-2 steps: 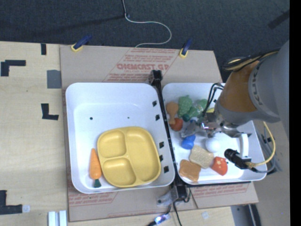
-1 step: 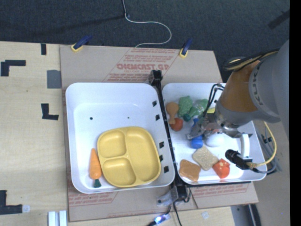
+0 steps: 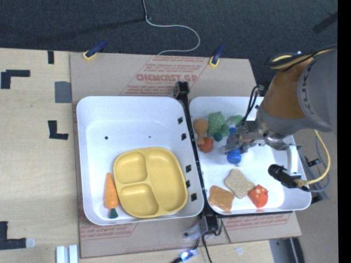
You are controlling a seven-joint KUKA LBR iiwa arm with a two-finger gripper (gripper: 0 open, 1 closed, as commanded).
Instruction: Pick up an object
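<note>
Toys crowd the right bin (image 3: pixel 285 204), which is why your hand (image 3: pixel 239 141) comes down there over the blue ball (image 3: pixel 234 157); whether its fingers are open or closed you cannot tell, since the wrist hides them. The ball sits mid-bin, just below the hand, and nothing shows it gripped. Left of it, close to the divider, lie a green leafy toy (image 3: pixel 217 123), an orange piece (image 3: pixel 201 126) and a red tomato-like one (image 3: pixel 205 144). Toward the near wall you have a bread slice (image 3: pixel 239 183), a brown bun (image 3: pixel 221 198) and a red strawberry-like piece (image 3: pixel 258 195). The left bin (image 3: pixel 98 111) holds a yellow divided plate (image 3: pixel 149 181) and a carrot (image 3: pixel 111 193) beside it, with open room along its far side. Around the ball there is a bare floor gap toward the near side, so a straight lift looks safest to me.
</note>
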